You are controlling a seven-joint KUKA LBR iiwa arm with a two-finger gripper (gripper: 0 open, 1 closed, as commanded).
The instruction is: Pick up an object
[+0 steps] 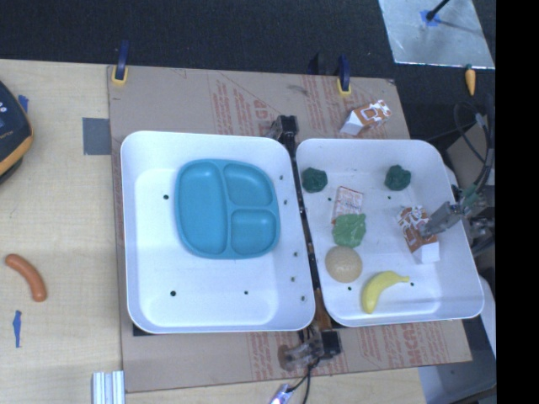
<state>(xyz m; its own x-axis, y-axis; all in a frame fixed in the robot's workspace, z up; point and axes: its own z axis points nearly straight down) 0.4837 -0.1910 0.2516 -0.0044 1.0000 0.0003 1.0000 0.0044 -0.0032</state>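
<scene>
Far left on the bench top we log a dark device with a yellow edge point(10, 133), partly cut off by the frame. Near it, toward us, a sausage-shaped toy point(26, 277) lies on bare wood, well apart from the bins.

Left bin point(143, 301): one item, a blue divided plate point(227, 208) with three compartments, sitting in the far half of the bin. We see nothing on the plate.

Right bin point(459, 305): we count several small things. Two dark green lumps sit along the far side, one at far left point(314, 179), one further right point(397, 176). Below the first lies a small printed packet point(348, 199), and just nearer than that a light green crumpled piece point(349, 229), the two touching or nearly so. Nearer still, a round beige ball point(344, 263), and to its right a yellow banana point(381, 290) close to the near wall. On the right side lies a small brown-and-white carton point(416, 229).

The gripper point(440, 219) comes in over the right wall and sits at that carton, tip at its right edge. We cannot tell how the claw stands; the view is too small and blurred there.

Outside the bin, on the cardboard at the far side, a second small carton point(365, 118) lies alone.
</scene>
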